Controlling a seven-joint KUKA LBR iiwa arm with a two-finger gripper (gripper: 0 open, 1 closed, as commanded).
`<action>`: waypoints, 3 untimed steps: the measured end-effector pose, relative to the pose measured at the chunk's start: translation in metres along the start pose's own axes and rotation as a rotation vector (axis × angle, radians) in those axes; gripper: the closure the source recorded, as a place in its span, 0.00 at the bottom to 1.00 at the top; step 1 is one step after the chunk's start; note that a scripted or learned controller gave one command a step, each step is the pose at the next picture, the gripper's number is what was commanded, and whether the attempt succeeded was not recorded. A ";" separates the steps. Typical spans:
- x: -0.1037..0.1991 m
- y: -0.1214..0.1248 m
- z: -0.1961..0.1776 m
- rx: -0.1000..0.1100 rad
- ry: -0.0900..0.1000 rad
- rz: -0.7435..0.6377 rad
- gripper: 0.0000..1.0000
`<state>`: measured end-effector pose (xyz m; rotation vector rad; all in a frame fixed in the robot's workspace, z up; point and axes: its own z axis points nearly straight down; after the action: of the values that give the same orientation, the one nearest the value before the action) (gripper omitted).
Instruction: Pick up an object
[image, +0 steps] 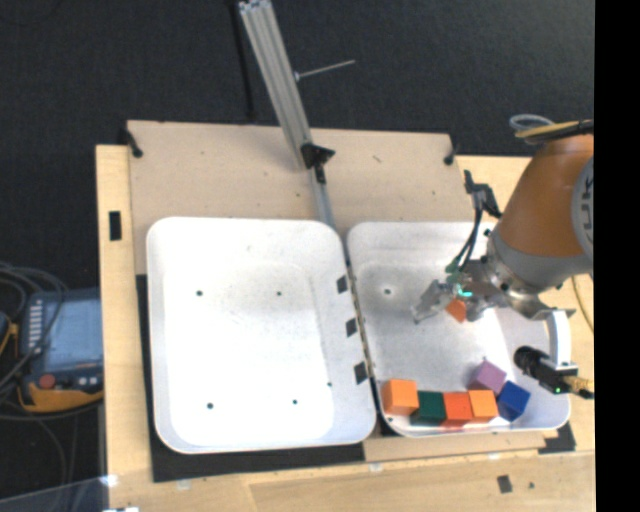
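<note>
Over the right bin (400, 250), the grey and orange arm (545, 215) hangs above bare floor, and a descent from there risks closing on nothing. Its gripper (445, 298) sits mid-bin; I cannot tell its state. A small orange piece (457, 310) touches it. Blocks (455, 402) line the bin's near wall.

Glossy white plastic bins (250, 240); wooden bench (115, 300)

Counted 2 white bins (250, 235) on 1 bench (115, 300). Blocks: 3 orange (402, 394), 1 green (431, 407), 1 blue (513, 399), 1 purple (489, 376).
</note>
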<state>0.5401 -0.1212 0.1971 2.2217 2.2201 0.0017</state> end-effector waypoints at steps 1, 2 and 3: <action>0.002 0.005 0.044 0.005 -0.001 0.005 0.00; 0.001 0.004 0.097 0.006 -0.001 0.002 0.00; 0.000 0.006 0.083 -0.003 -0.001 0.012 1.00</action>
<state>0.5458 -0.1210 0.1139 2.2329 2.2054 0.0040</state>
